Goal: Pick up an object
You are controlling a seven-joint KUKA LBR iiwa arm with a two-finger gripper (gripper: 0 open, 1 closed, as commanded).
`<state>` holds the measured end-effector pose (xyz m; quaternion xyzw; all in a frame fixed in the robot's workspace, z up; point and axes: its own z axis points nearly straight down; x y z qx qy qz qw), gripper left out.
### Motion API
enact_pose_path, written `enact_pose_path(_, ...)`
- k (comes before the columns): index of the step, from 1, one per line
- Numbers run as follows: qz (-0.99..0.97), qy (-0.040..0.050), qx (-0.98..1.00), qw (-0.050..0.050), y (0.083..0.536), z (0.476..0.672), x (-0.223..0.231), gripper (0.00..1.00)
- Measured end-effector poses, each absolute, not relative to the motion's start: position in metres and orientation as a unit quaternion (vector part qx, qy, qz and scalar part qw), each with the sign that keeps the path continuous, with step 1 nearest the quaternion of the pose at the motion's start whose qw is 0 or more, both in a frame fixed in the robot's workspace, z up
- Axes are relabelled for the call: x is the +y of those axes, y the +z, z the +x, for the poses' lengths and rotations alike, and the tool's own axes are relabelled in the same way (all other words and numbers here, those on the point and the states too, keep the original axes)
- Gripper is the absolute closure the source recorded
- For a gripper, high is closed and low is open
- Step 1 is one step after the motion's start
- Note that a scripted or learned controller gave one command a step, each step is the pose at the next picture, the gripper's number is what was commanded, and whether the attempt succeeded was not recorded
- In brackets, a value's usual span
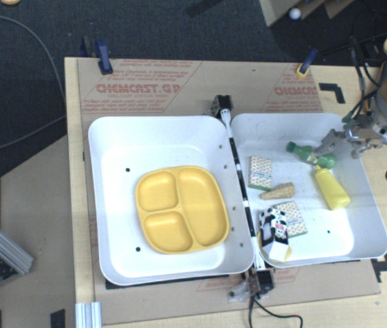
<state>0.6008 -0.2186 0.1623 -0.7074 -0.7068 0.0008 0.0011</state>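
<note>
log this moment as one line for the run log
gripper: over right bin, near green object | held: nothing seen | left bin: yellow tray

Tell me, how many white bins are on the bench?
2. The left bin holds a yellow divided plate. The right bin sits beside it, holding the small objects.

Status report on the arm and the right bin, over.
Gripper at right bin's far edge, holding nothing. Green toy just beside it. Yellow bottle close by, nothing on top.
</note>
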Motion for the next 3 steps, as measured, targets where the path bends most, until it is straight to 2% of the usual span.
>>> enact_pose_path(1,-0.706,-0.0007,-0.708,0.004,0.084,0.595,-0.213,0.0)
enact_pose_path(2,-0.707,-0.0006,-0.707,0.001,0.095,0.596,-0.215,1.0)
enact_pose_path(3,-0.707,0.0003,-0.708,0.002,0.084,0.59,-0.157,1.0)
